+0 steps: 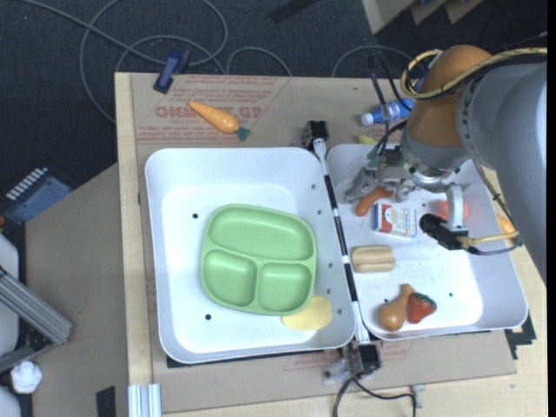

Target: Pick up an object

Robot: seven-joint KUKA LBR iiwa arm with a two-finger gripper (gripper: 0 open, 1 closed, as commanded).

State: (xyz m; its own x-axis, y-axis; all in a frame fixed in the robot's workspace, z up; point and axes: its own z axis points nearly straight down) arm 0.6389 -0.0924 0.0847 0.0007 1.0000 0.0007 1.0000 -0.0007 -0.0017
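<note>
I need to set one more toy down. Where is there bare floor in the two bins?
Left bin: bare strips all round the green tray, widest along the far wall. Right bin: bare right of the bread roll and strawberry. Crowded under the end effector.

We see two white bins side by side on the bench (130,259). The left bin (174,172) holds a green divided plate (258,257) with a pale yellow piece (308,315) touching its near corner. Over the right bin (495,294), the end effector (382,183) hangs above an orange sausage-like piece (375,200), beside a small carton (397,220). A bread roll (373,258), pear (393,309) and strawberry (421,307) lie nearer. A toy carrot (217,117) rests behind the bins.
</note>
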